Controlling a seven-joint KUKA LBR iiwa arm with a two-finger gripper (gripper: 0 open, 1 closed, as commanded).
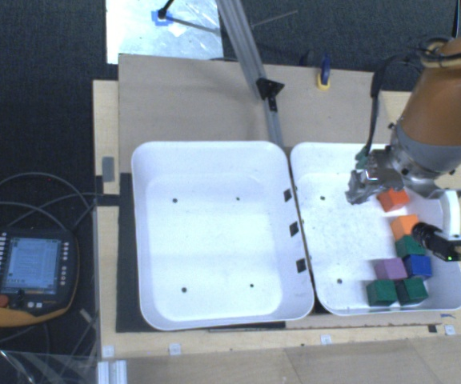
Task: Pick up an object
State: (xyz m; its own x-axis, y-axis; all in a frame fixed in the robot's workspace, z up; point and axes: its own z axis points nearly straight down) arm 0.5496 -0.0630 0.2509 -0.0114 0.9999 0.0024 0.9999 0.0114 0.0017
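Over the right bin (334, 242), toward its far side, hangs the gripper (364, 185) at the end of the grey and orange arm (445, 94), which comes in from the bin's right. Whether the gripper is wide or narrow I cannot tell, since its lower end is a small grey blur against the white floor. Nothing can be seen clearly held in it.

Just beside the gripper, on the side nearer the right bin's right wall, sits a red-orange block (391, 199). It is so close that contact cannot be ruled in or out. The other blocks crowd the right bin's near right corner. An orange block (404, 225) lies a little nearer than the red-orange one, then a dark green block (410, 246) and a blue block (420, 266) follow along the right wall. A purple block (390, 270) lies just left of the blue one. Against the near wall a green block (381, 293) and a darker green block (412, 290) sit side by side. The middle and left of the right bin's floor are bare white.

Touching the right bin's left rim is the left bin (214, 238). Well to the left of both, off the bench, a teach pendant (26, 277) lies among loose cables.
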